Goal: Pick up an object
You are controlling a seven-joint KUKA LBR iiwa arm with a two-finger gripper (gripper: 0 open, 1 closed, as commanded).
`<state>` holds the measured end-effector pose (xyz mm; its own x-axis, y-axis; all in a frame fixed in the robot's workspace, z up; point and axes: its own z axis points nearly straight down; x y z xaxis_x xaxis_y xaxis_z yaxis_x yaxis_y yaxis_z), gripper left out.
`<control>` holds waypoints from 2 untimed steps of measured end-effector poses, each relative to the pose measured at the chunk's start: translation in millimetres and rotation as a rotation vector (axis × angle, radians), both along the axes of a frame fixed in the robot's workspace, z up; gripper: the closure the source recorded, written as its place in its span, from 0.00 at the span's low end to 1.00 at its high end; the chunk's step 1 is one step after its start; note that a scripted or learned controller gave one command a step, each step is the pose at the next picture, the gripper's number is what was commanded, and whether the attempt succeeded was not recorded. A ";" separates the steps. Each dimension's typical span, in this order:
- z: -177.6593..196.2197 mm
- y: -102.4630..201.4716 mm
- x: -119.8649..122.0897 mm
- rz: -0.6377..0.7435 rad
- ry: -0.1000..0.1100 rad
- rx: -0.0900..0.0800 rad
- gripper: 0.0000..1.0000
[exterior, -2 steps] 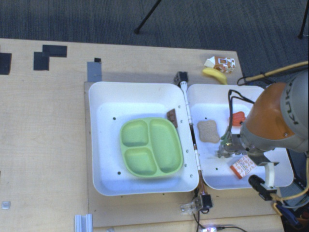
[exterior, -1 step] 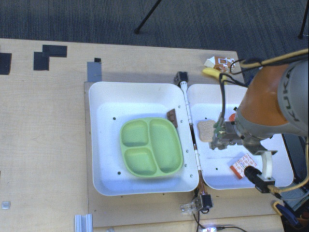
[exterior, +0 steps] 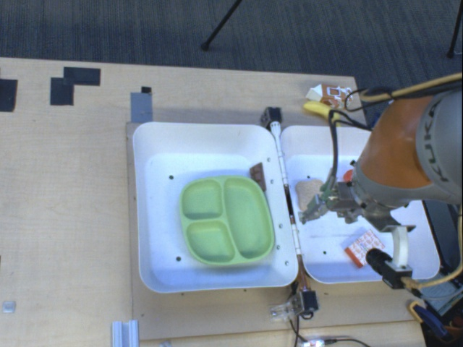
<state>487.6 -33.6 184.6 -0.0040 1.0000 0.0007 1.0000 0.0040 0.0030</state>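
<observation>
Two shallow white bins sit side by side on the wooden surface (exterior: pixel 65 194). The left bin (exterior: pixel 155 215) holds a green divided plate (exterior: pixel 226 220) with three compartments, lying flat near its middle, and a small brown piece (exterior: pixel 257 170) rests just beyond the plate's far right corner, close to the wall shared by the bins. The arm (exterior: pixel 405 150), grey with an orange band, reaches in from the right and hangs over the right bin (exterior: pixel 304 147). Its pincer (exterior: pixel 316 207) sits low over the left part of that bin, near the dividing wall; whether it is released or clenched cannot be told from this angle, and nothing can be seen between its tips. A pale, rounded beige object (exterior: pixel 309 189) lies in the right bin just beside the pincer, on its far side; whether the two touch is unclear. A small red and white packet (exterior: pixel 359 246) lies nearer the front of the same bin, partly under the arm. Outside the bins, past the far edge of the right one, a yellow item (exterior: pixel 318 108) and a white and orange wrapper (exterior: pixel 331 92) rest on the surface.
</observation>
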 end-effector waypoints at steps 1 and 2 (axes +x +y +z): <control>-96.1 -55.2 0.2 -0.002 -0.001 -0.002 0.00; -84.8 -54.6 2.1 -0.001 -0.006 -0.001 1.00</control>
